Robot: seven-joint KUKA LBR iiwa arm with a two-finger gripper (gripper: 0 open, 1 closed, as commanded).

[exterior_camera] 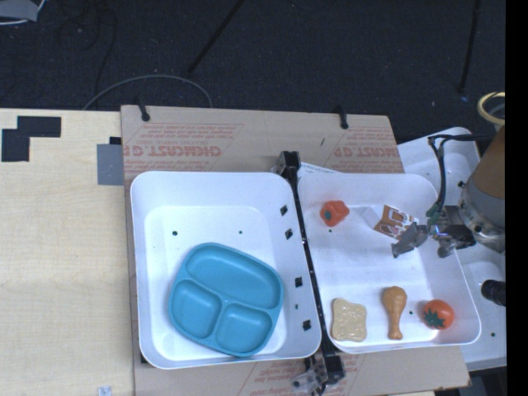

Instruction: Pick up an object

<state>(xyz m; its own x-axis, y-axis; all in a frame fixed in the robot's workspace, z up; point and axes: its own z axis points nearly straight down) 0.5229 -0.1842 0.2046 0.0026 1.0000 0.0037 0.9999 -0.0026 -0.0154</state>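
Observation:
In the right bin, a small brown-and-white packet lies near the far right wall. My gripper hovers just to its right and slightly nearer, over the bin's right side. Its two dark fingers stand apart, open, with nothing between them. An orange-red toy pepper sits at the bin's far left. Along the near edge lie a slice of toast, a chicken drumstick and a red tomato.
The left bin holds a blue divided plate. A black divider rail runs between the bins. Cardboard lies under both bins. The arm's body and cables crowd the right bin's right rim.

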